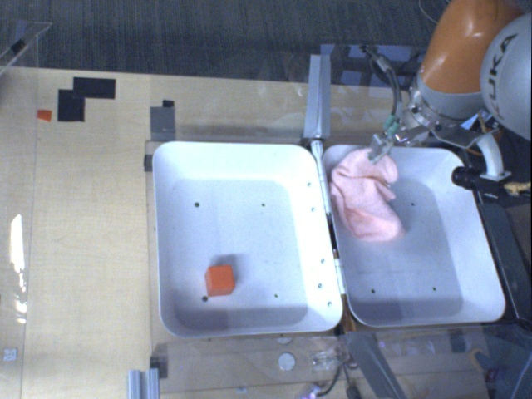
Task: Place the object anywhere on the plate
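A pink cloth [366, 199] lies crumpled in the right bin [440, 298], against its left wall and toward the back. My gripper [383, 148] comes in from the upper right and sits right at the cloth's top edge, where the fabric bunches up toward it. The grey wrist and the orange band [461, 36] stand above the bin's back right corner. A small orange cube [220, 280] rests on the floor of the left bin [241, 189], near its front left.
A metal divider rail [316, 98] runs between the two bins at the back. Black and orange markers [79, 98] lie on the wooden bench to the far left. Cables and a black fitting [478, 177] hang by the right bin's right rim.
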Controlling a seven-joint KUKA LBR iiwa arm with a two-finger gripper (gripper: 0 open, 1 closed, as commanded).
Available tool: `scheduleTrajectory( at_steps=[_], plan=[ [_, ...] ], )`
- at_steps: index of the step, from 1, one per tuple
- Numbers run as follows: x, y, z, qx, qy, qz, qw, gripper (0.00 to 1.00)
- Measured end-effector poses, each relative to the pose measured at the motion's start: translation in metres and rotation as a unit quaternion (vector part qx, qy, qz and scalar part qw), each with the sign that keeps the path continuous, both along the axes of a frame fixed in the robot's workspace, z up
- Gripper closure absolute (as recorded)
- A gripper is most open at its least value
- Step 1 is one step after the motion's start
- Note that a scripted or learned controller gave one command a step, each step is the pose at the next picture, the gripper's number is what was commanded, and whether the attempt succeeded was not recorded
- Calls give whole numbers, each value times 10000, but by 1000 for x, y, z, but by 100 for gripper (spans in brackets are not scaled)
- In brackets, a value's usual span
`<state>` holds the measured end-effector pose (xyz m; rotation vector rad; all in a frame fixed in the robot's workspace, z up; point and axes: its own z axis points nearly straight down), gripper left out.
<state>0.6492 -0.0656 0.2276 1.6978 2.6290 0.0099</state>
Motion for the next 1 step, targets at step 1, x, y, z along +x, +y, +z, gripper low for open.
scheduleTrajectory(
  at_steps=[1],
  plan=[
    [-19, 46, -7, -15, 20, 2009, 9796, 100]
  ],
)
